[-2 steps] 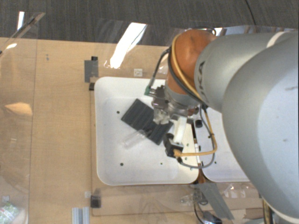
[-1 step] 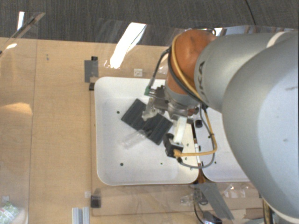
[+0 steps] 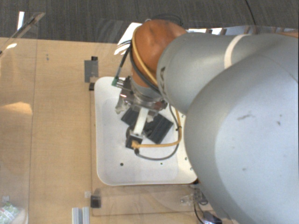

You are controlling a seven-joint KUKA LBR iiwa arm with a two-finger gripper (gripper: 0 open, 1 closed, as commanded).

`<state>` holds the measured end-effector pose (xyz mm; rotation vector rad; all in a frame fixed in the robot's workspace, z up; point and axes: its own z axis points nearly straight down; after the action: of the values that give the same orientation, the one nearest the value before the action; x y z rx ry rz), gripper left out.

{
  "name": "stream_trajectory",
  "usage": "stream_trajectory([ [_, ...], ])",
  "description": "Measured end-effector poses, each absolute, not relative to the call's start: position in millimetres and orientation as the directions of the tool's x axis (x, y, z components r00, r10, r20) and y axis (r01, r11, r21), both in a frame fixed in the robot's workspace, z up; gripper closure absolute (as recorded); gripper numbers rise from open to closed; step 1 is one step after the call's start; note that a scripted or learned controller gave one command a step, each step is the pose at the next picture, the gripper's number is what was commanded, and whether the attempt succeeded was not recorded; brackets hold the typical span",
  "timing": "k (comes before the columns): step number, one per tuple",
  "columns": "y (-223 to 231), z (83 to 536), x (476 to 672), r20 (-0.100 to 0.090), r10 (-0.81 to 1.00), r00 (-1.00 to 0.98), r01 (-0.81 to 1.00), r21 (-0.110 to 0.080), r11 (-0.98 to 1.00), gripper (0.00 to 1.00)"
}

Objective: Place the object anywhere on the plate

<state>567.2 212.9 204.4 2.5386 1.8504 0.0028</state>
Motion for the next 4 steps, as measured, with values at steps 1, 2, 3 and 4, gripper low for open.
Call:
stream_trajectory([
  [1, 214, 215, 568.0, 0.002, 0.955, 0.297, 0.955, 0.004, -0.297, 1.0],
  [2, 237, 90, 615.8, 0.008, 0.97, 0.243, 0.97, 0.01, -0.243, 1.0],
  [3, 216, 106, 600.7, 0.002, 0.97, 0.242, 0.97, 0.001, -0.242, 1.0],
  [4, 236, 108, 530.8, 0.003, 0.987, 0.16, 0.987, 0.002, -0.16, 1.0],
])
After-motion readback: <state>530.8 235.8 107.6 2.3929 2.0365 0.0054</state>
